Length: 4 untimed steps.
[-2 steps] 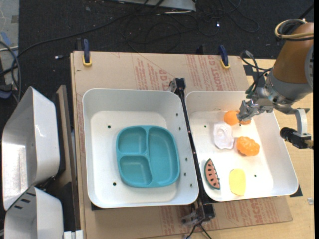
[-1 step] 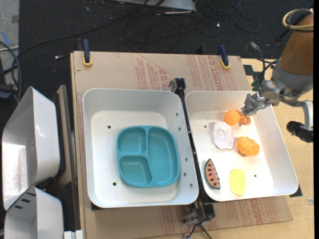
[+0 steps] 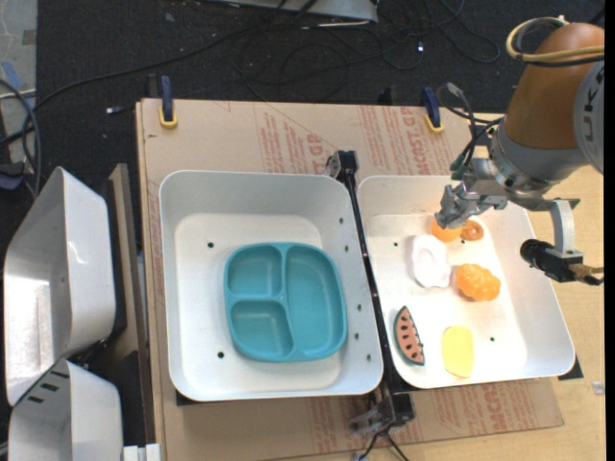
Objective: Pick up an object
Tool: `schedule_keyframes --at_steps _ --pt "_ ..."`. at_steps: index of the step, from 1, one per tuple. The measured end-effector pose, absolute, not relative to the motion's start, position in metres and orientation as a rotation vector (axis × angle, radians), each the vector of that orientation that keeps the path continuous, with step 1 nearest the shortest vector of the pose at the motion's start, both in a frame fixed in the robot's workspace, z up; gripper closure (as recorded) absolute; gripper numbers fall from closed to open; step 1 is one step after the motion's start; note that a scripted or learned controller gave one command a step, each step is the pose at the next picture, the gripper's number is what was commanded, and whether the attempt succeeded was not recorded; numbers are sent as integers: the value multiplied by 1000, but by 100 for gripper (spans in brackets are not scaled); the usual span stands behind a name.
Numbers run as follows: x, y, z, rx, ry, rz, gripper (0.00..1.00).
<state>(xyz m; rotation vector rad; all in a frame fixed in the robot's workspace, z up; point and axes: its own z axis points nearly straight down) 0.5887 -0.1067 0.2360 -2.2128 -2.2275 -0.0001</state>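
Note:
In the right bin (image 3: 538,296) lie several toy foods. A small orange piece (image 3: 459,230) sits at the bin's back, a white piece (image 3: 430,260) just in front of it, and a lumpy orange piece (image 3: 478,282) to the right of that. A watermelon slice (image 3: 408,335) and a yellow piece (image 3: 458,351) lie near the front. My gripper (image 3: 459,206) hangs right over the small orange piece, partly covering it. Whether it touches that piece is hidden by the gripper body.
The left bin (image 3: 183,257) holds a teal divided plate (image 3: 284,302). A black clamp (image 3: 346,163) stands at the back between the bins. A black fitting (image 3: 550,255) juts over the right bin's right rim. More white bins (image 3: 53,277) stand far left.

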Motion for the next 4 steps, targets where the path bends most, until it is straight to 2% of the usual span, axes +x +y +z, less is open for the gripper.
schedule_keyframes --at_steps 1,2,3,4 --pt "570 -58 225 -2211 -2227 1 100" --pt "558 -11 235 -2212 -2228 0 100" --pt "550 48 234 -2210 -2230 0 100" --pt "535 97 223 -2210 -2229 2 100"
